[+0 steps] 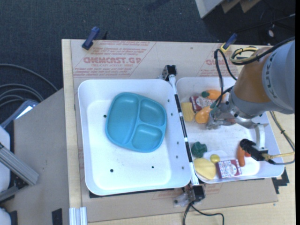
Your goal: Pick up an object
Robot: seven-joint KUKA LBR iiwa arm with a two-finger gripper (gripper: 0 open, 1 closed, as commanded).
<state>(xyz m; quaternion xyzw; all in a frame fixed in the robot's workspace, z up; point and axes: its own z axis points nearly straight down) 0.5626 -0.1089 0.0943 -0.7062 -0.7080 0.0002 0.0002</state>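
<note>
Gripper [216, 120] sits low in the right bin [262, 172], beside an orange fruit [202, 116] and a yellow block [187, 111]; its grip state cannot be told. Left bin [93, 172] holds a blue plate [136, 122].

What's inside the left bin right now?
The left bin holds one blue divided plate, lying flat with nothing in its compartments. Whatever is beneath the plate is covered.

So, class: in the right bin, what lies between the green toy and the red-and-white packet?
In the camera view, a pale yellow piece and a small yellow block lie between the green toy and the red-and-white packet.
</note>
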